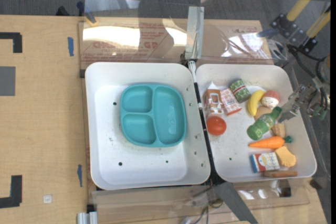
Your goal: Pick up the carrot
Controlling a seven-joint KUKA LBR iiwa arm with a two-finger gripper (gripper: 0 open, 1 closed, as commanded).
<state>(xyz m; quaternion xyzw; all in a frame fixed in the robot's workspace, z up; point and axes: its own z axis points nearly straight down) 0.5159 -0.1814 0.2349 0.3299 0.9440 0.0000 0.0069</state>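
A tan surface (42, 113) carries two shallow white bins side by side, a teal divided plate (154, 115) resting in the left bin (100, 113). The gripper (290, 108) reaches over the right bin's (231, 160) far edge; whether its fingers are parted cannot be told. The carrot (269, 142) lies just below them, beside a green bottle (262, 124), a yellow cheese wedge (286, 156) and a tomato (216, 125).

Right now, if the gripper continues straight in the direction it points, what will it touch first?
The gripper points down and left into the right bin. The green bottle lies first in that line, probably met before the carrot just below it. Its height above them is unclear.
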